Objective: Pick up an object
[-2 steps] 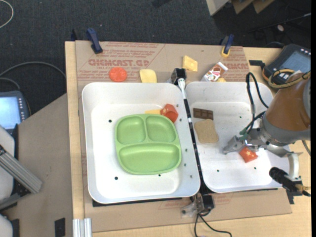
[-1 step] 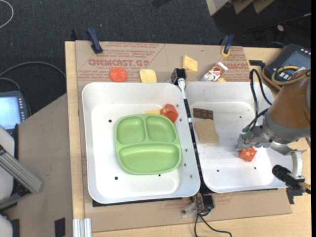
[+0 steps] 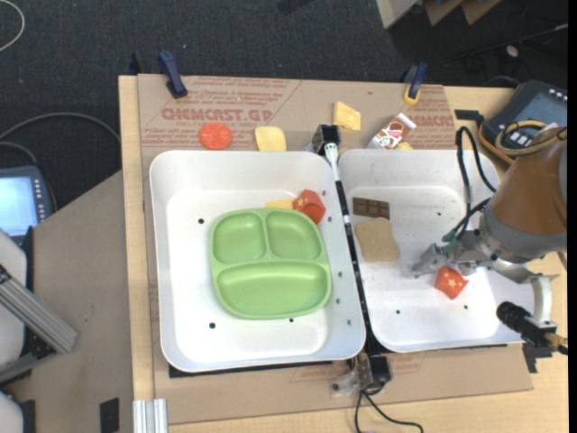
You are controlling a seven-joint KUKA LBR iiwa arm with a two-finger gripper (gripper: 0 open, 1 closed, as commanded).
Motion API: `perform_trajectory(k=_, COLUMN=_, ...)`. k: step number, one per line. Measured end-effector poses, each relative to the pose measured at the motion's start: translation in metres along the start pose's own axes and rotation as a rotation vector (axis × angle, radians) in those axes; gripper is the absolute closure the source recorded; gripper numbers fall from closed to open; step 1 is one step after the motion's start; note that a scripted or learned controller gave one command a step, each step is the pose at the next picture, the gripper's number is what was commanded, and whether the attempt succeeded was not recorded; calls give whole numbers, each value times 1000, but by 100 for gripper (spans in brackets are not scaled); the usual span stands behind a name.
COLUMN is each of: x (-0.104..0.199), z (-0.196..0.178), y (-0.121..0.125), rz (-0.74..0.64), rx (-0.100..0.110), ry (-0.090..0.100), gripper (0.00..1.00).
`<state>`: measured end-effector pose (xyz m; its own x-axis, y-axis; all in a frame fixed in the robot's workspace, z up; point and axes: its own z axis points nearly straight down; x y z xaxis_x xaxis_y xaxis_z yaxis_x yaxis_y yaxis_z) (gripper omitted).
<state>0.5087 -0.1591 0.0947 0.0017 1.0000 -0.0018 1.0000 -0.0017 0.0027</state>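
My gripper [image 3: 442, 260] hangs low over the right bin [image 3: 406, 327], near its right side. A small red-orange object [image 3: 451, 283] lies on the bin floor just below the fingertips, touching or nearly touching them. A tan flat piece [image 3: 376, 239] and a brown chocolate-like bar [image 3: 370, 209] lie in the left part of the same bin. In the left bin [image 3: 180, 242] sits a green divided plate [image 3: 269, 263], with a red object [image 3: 309, 205] and a yellow piece [image 3: 279, 205] at its far edge.
Behind the bins on the cardboard lie an orange disc [image 3: 215, 135], two yellow pieces [image 3: 270, 139] [image 3: 347, 115] and a small red-and-white packet [image 3: 392, 133]. Blue clamps [image 3: 171, 73] [image 3: 414, 80] hold the board's far edge. A black clip [image 3: 325, 139] sits at the bins' divider.
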Motion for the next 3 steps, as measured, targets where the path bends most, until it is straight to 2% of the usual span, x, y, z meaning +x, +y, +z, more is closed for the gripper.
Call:
perform_trajectory(k=1, x=-1, z=11, y=-18, rz=-1, rx=7, ry=4, gripper=0)
perform_trajectory(k=2, x=-2, z=-1, y=-17, rz=0, rx=1, ry=0, gripper=100)
perform_trajectory(k=3, x=75, z=-95, y=-15, rz=-9, rx=-4, ry=2, gripper=100)
